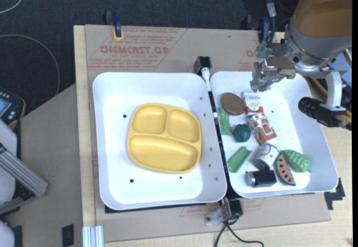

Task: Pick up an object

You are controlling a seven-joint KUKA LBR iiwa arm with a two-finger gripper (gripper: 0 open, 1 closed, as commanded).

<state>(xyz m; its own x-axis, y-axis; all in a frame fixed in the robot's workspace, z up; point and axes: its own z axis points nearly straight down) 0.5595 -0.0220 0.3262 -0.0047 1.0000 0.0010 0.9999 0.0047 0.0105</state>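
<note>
Dark carpet surrounds a brown board-topped counter (162,44) on which two shallow white bins are set side by side. The jaws (260,82) are seen at the upper right of the frame, low over the far edge of the right bin (313,145); whether they are wide or narrow cannot be told, and nothing is seen between them. Just below them in the picture a small carton (253,102) is laid, with a brown oval piece (232,104) touching its left side. An orange-and-white packet (262,127) is found below the carton, and a dark green lump (241,133) just left of it. Two green sticks (224,122) (239,158) are placed along the bin's left side. Toward the lower right of the frame a watermelon slice (285,169), a bunch of green grapes (299,160) and a black block (262,177) are grouped close together. The left bin (109,128) is occupied by a yellow divided plate (164,137) at the frame's centre.
</note>
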